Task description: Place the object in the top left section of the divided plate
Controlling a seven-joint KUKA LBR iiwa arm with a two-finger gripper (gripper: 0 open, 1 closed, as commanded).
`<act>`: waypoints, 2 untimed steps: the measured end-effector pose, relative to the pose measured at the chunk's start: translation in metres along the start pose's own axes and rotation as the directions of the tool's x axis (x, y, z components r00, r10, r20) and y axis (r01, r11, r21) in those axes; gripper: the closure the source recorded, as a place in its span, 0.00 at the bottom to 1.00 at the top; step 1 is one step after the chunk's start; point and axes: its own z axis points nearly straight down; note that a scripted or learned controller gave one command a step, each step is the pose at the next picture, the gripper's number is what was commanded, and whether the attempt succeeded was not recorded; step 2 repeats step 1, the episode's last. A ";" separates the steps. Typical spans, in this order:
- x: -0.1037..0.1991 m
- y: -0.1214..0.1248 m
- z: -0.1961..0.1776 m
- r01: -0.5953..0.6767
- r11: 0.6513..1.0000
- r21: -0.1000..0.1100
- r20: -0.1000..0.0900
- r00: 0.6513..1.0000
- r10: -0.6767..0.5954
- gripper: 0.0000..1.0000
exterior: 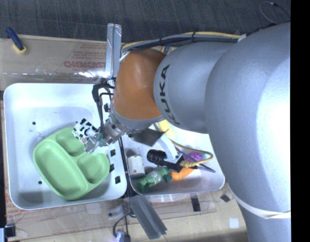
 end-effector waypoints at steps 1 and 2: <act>0.000 0.000 0.000 0.000 1.000 0.000 0.000 1.000 0.000 0.00; 0.000 0.000 0.000 0.000 1.000 0.000 0.000 1.000 0.000 0.00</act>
